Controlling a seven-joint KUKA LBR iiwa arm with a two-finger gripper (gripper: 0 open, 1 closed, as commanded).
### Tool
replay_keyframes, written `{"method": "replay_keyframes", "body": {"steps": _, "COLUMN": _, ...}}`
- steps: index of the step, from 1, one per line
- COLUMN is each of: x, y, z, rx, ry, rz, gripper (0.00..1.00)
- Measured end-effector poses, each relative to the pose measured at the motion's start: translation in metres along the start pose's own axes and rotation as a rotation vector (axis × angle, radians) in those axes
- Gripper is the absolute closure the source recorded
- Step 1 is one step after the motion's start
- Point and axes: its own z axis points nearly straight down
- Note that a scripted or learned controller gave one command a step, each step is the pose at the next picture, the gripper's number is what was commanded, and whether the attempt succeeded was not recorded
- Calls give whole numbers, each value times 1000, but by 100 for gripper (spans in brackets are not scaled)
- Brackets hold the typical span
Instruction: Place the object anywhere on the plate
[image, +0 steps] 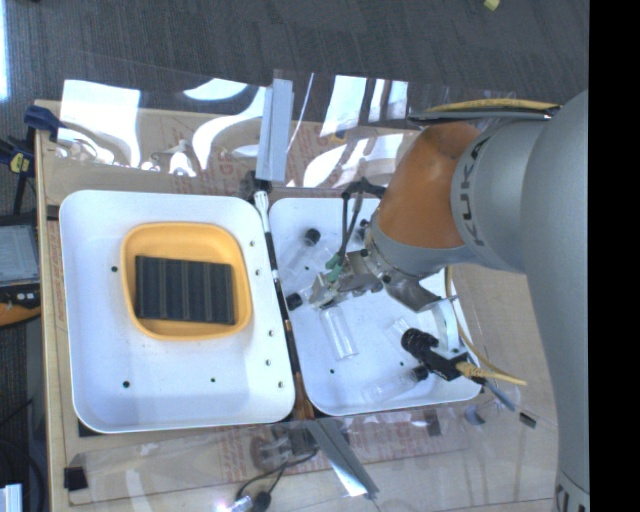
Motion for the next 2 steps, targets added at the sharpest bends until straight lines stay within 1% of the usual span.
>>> {"method": "replay_keyframes", "body": {"steps": 1, "x": 15, "y": 52, "z": 0, "rx": 1, "ry": 0, "rz": -34, "gripper": 100}}
{"method": "replay_keyframes", "body": {"steps": 2, "x": 52, "y": 92, "z": -1, "rx": -1, "ry": -1, "rz": -168, "gripper": 100}}
